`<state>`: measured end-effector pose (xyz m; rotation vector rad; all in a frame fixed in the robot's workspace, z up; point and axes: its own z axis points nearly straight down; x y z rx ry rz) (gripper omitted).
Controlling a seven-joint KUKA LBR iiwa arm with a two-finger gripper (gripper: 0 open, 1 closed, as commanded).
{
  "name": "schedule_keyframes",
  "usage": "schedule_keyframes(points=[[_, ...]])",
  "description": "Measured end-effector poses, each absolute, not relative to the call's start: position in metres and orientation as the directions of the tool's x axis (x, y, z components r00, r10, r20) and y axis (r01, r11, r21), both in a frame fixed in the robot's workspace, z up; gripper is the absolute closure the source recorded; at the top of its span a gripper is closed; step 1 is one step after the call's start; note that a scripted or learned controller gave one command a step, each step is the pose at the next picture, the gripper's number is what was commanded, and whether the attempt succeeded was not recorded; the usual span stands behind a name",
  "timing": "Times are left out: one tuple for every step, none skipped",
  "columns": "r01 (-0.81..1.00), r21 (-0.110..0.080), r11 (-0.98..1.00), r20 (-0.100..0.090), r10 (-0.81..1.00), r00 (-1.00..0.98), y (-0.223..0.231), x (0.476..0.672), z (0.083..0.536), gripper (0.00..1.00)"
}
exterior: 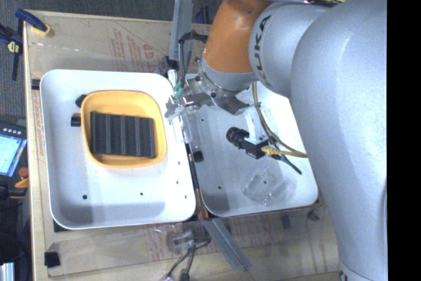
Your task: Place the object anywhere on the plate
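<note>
From above, the counter [99, 43] carries two white bins side by side. The left bin [59, 201] holds a yellow plate [123, 103] with a dark ridged centre, lying toward the bin's far side. The grey arm [329, 108] with its orange band [233, 36] reaches over the right bin [217, 197], and the claw [179, 102] sits at the wall between the bins, near their far edge; whether it is open or closed cannot be told. A clear crumpled object [263, 184] lies in the right bin's near right corner, well apart from the plate.
</note>
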<state>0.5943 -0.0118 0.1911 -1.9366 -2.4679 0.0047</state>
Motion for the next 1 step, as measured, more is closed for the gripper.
schedule_keyframes(points=[[0.971,-0.005,0.237,0.001,0.971,-0.237,-0.0120,0.5944,0.1913,0.00]])
